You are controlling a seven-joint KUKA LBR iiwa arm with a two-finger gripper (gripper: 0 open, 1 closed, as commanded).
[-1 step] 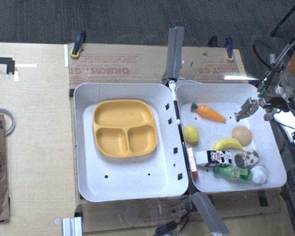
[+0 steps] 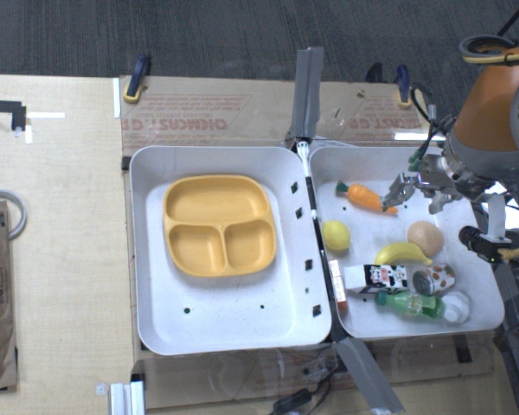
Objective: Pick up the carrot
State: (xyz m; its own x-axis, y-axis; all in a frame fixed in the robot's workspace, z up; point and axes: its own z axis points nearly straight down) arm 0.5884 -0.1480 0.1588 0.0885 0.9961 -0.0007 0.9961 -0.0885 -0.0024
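The carrot [image 2: 363,197], orange with a small green top at its left end, lies in the upper left part of the right bin [image 2: 493,318]. My gripper [image 2: 399,191] hangs just off the carrot's right end, close to it or touching its tip. The grey arm with its orange band [image 2: 491,106] reaches in from the right above the bin's far right corner.
In the right bin lie a lemon [image 2: 336,235], a banana [image 2: 404,252], a beige egg-like ball [image 2: 426,234], a small black-and-white carton [image 2: 386,277], a can [image 2: 436,279] and a green bottle [image 2: 411,304]. The left bin [image 2: 156,318] holds a yellow divided plate [image 2: 219,225].
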